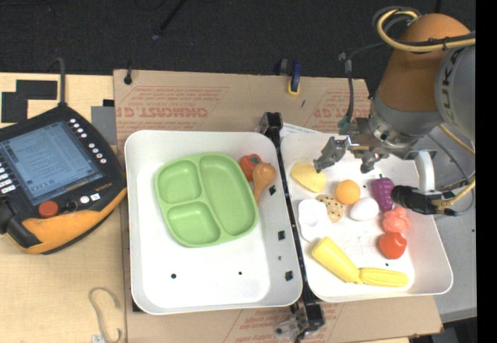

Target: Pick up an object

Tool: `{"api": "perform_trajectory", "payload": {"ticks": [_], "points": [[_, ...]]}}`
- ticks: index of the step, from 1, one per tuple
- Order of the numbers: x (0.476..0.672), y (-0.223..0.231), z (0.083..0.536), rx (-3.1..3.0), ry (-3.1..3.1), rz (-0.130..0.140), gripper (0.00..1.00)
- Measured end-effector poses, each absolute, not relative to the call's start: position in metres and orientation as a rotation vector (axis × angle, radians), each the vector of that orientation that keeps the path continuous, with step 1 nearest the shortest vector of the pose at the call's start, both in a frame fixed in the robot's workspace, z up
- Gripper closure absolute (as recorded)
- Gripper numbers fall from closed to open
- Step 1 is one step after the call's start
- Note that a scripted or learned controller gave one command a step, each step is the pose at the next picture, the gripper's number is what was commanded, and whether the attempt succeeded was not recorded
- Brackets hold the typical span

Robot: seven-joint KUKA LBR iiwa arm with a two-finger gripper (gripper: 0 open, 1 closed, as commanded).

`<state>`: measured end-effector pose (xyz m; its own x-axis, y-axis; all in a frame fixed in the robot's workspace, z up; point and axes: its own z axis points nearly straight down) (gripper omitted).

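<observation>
While nothing is gripped, the gripper (351, 154) hangs over the right bin (435, 271) with jaws apart, just above the orange (348, 192) and beside the lemon (307, 177). No pick is made; descent, closing and lifting all seem left.

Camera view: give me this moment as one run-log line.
arm: over right bin | gripper: jaws open, nothing held | nearest: yellow piece, orange ball | left bin: green tray | pick: not yet done
</observation>
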<state>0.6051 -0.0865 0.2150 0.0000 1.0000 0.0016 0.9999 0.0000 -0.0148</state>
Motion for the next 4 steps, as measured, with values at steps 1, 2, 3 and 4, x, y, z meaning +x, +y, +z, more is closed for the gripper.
{"api": "perform_trajectory", "payload": {"ticks": [1,2,3,4], "points": [[0.608,-0.087,0.222,-2.219,-2.223,0.001,0.00],[0.616,-0.089,0.165,-2.216,-2.220,0.007,0.00],[0.621,-0.084,0.103,-2.214,-2.223,0.005,0.00],[0.621,-0.083,0.087,-2.218,-2.219,0.005,0.00]]}}
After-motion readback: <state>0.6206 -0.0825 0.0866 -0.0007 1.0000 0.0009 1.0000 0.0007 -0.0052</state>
